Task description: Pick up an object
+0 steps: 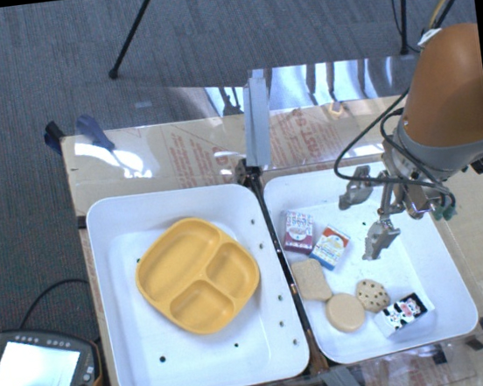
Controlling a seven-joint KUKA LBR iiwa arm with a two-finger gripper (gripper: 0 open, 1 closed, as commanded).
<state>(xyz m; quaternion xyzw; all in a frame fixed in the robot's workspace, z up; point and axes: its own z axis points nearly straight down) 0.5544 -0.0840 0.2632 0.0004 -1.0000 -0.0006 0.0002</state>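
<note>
Grey carpet surrounds a wooden bench (174, 152) that carries two shallow white bins side by side. Filling most of the left white bin (132, 370), a yellow plastic plate with three compartments (197, 274) lies flat. Inside the right white bin (453, 292), small items cluster near its left and lower parts: a dark red and white small carton (298, 230) sits by the left wall, a white, blue and orange small packet (330, 247) lies just beside it, and below them a tan slice of toy bread (311, 279) rests next to a round beige toy biscuit (345, 312). One brown chocolate-chip toy cookie (372, 294) touches the biscuit's right edge, and a black and white cow-patterned small carton (404, 313) lies at the lower right. Reaching in from the right, the grey arm with its orange band (444, 90) holds the two-finger gripper (377, 218) above the middle of the right bin, just right of the blue packet and apart from every item. Its fingers stand spread, with nothing between them. At the lower left, off the bench, a grey handheld control pendant with a lit screen (36, 374) lies on the carpet
</note>
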